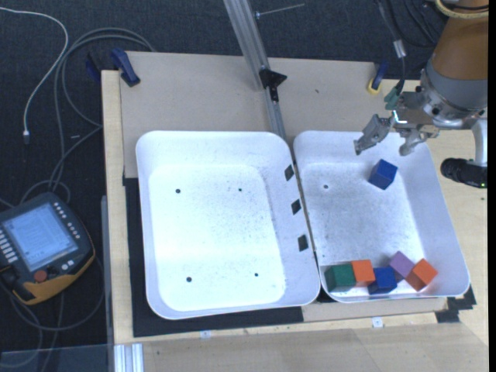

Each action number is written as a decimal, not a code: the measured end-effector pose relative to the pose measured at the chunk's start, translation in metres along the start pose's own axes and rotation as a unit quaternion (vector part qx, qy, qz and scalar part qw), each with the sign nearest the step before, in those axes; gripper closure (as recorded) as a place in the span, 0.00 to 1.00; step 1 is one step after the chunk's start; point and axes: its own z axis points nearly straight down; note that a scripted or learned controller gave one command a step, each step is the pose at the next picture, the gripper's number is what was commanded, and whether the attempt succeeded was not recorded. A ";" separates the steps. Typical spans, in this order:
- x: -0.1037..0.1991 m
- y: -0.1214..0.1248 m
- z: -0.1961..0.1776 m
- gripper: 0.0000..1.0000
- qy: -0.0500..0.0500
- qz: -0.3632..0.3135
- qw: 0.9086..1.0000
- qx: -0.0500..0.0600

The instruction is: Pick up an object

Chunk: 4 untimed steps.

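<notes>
Blocks (pixel 380 273) clustered far below my tool (pixel 391 134); it hung spread, grasping nothing, above the lone blue cube (pixel 382 173), my likely target.

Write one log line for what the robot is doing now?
hand: open, above right bin | holding: nothing | nearest: blue cube | pick: not done

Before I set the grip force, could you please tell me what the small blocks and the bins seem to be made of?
The blocks, like the blue block lying alone and the orange one by the near wall, look like painted wood or foam: flat matte colour, crisp edges, no glare. I cannot tell which. The right bin and left bin look like moulded plastic: smooth white, rounded corners.
</notes>
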 end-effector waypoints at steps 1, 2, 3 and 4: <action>-0.074 -0.016 0.079 0.00 -0.001 0.004 1.000 0.004; -0.079 0.034 0.180 0.00 -0.001 -0.001 1.000 0.001; -0.079 0.034 0.164 1.00 -0.001 -0.001 1.000 0.001; -0.079 0.035 0.164 0.00 -0.001 -0.001 1.000 -0.001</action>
